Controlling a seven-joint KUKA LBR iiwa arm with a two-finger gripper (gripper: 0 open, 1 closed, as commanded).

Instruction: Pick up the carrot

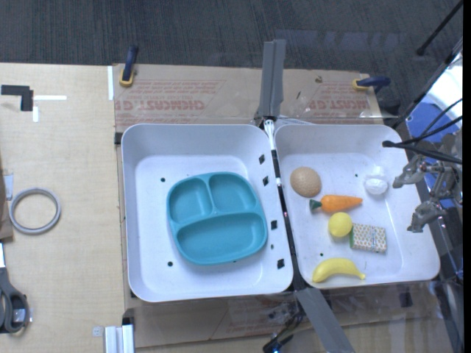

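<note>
the carrot [338, 203] lies flat in the right bin [412, 267], touching the lemon [340, 225], just below the egg [305, 182]. nothing has lifted it, so the whole pick remains. whether the hand is wide or narrow cannot be told.

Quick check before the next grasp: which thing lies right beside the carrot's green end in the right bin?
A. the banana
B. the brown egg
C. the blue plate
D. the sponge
B. The carrot lies with its green end toward the left, and the brown egg sits just above that end; the banana and sponge are lower in the right bin, and the blue plate is in the other bin.
</note>
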